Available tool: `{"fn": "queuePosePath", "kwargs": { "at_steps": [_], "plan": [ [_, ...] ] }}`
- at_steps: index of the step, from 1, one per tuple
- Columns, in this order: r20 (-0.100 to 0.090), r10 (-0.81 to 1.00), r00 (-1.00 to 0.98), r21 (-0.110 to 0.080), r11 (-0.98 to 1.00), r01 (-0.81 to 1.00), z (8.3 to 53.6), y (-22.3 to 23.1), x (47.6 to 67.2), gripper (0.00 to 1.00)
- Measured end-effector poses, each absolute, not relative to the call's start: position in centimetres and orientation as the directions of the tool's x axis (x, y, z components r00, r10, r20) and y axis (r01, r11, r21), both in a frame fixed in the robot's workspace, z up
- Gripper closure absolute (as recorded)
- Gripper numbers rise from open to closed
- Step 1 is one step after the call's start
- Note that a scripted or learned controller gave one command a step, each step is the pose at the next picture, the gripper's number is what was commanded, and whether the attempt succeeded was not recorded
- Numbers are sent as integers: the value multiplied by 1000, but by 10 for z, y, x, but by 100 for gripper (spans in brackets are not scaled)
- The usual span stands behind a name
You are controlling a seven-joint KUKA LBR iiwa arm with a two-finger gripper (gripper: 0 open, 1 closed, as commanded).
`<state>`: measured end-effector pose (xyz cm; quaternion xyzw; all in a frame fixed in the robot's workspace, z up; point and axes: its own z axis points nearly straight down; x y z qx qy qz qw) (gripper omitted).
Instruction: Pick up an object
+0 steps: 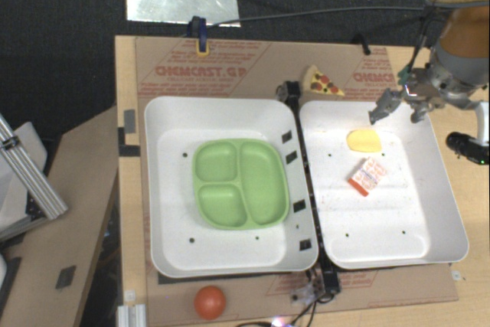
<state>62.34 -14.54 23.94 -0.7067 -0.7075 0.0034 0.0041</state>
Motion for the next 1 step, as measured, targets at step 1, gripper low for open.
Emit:
{"fn": "queuePosePath", "kwargs": {
  "at_steps": [1],
  "plan": [
    [-1,1000,-3,2,3,1000,247,-145,626,0]
  ]
}}
